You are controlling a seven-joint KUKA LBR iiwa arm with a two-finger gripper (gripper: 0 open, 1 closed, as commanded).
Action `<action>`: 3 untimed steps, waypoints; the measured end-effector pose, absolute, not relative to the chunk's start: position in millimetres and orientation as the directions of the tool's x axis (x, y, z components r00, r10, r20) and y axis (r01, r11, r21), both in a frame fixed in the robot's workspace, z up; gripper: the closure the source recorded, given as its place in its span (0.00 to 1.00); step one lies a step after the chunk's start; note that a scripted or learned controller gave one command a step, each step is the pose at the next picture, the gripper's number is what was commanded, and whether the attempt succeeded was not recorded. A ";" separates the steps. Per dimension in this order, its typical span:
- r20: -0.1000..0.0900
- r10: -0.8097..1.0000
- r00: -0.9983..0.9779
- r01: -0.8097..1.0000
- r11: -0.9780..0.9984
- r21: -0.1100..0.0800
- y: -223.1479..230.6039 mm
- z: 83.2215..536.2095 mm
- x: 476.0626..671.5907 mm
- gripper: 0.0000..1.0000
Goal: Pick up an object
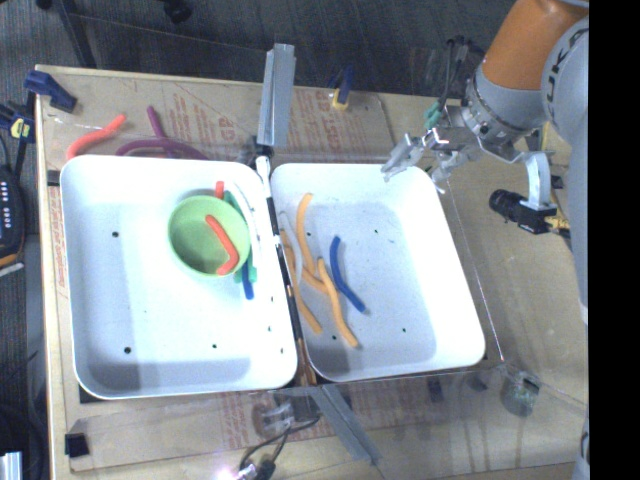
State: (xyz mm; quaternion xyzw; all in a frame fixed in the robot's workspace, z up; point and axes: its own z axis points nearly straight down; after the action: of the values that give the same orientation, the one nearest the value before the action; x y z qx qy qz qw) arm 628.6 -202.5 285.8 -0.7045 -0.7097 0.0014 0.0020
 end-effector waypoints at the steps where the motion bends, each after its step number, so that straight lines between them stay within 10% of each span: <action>1: 0.000 1.000 0.004 1.000 -0.004 -0.006 -115.2 165.9 609.4 0.00; 2: 0.000 0.995 -0.097 0.995 0.097 -0.002 -139.6 91.8 554.0 0.00; 3: 0.004 0.994 -0.105 0.994 0.105 -0.007 -137.6 101.3 554.0 1.00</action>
State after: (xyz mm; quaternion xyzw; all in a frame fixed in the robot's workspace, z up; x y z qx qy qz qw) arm 554.0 -137.6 101.3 -0.6690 -0.7432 0.0013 0.0041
